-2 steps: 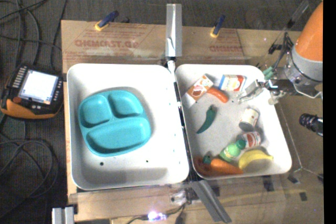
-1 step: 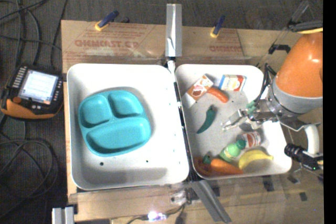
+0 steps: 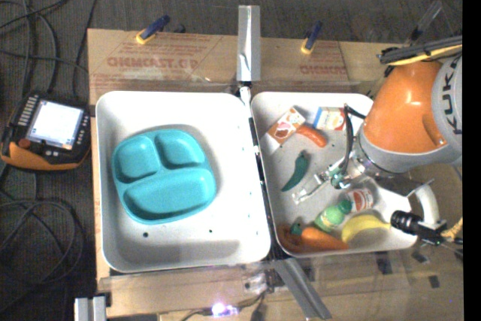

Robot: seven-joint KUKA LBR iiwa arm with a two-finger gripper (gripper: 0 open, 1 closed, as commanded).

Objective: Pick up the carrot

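The carrot (image 3: 319, 238), orange with a green top at its left end, lies along the near wall of the right bin (image 3: 262, 133). A yellow banana (image 3: 366, 227) touches its right end and a green bottle (image 3: 331, 218) sits just behind it. My gripper (image 3: 314, 186) hangs over the middle of the right bin, pointing left and a little toward the near side. It is behind the carrot, apart from it, with bare bin floor below it. The orange wrist band (image 3: 402, 113) covers the bin's far right part.
In the right bin also lie a green pepper (image 3: 297, 169), a red-orange piece (image 3: 312, 137), two small boxes (image 3: 286, 124) (image 3: 329, 117) and a red-and-white can (image 3: 361, 201). The left bin (image 3: 105, 162) holds a teal divided plate (image 3: 164, 174). A pendant (image 3: 46, 131) rests at far left.
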